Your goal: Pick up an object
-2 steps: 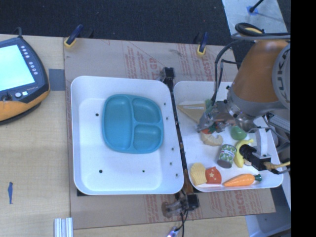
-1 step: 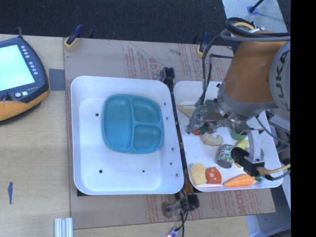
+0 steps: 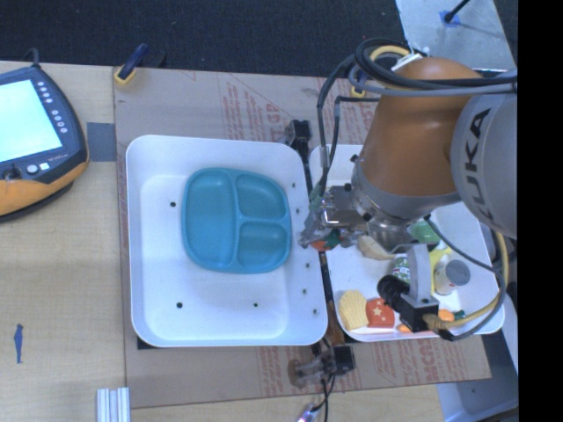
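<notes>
carefully choose one small piece before closing

**where things stand.** the grey and orange arm (image 3: 422, 148) hangs over the right bin (image 3: 471, 227) and covers most of it. the hand (image 3: 336, 222) sits at the bin's 9 o'clock rim, close to the seam with the left bin (image 3: 141, 236). it is largely tucked under the wrist, so i cannot tell whether it is released or clenched, and nothing can be seen held in it.

**what there is to take.** a yellow ridged piece (image 3: 354, 307) lies at the right bin's 7 o'clock, touching a red block with a pale star (image 3: 380, 314) on its 3 o'clock side. a beige piece (image 3: 374, 249) lies near the bin's middle, and a green piece (image 3: 428, 232) peeks out from under the arm. a blue divided plate (image 3: 237, 220) rests in the left bin, toward 12 o'clock of its floor.

**doing it well.**
- the small pieces look like better bets than the plate, which is wide, flat and low.
- from where the hand sits, the beige piece seems the nearest.
- the yellow and red pair touch, so a grasp there risks pinching both or nudging one aside. it would be better to come in from the yellow piece's free 9 o'clock side.
- the descent should stay inside the rim, since the hand is close to the bin wall.
- centre over one piece only, and lift straight up.
</notes>
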Available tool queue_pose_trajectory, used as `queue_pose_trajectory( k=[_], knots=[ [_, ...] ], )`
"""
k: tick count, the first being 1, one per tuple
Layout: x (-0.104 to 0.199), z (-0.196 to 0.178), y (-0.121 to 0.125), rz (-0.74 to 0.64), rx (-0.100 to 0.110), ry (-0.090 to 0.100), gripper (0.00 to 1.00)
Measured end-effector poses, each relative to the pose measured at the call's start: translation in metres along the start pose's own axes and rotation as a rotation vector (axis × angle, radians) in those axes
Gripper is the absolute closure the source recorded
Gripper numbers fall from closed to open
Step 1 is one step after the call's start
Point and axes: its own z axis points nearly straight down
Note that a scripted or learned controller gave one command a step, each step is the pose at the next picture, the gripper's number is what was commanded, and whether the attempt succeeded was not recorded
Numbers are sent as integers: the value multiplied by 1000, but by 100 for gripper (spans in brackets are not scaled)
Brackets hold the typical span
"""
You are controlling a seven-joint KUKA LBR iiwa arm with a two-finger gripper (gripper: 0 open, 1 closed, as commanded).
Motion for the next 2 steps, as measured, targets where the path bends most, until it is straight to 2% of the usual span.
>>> queue_pose_trajectory(
  k=[1,2],
  knots=[
    [46,0,-4,-2,-1,-2,100],
    [111,-10,-4,-1,2,-1,100]
  ],
)
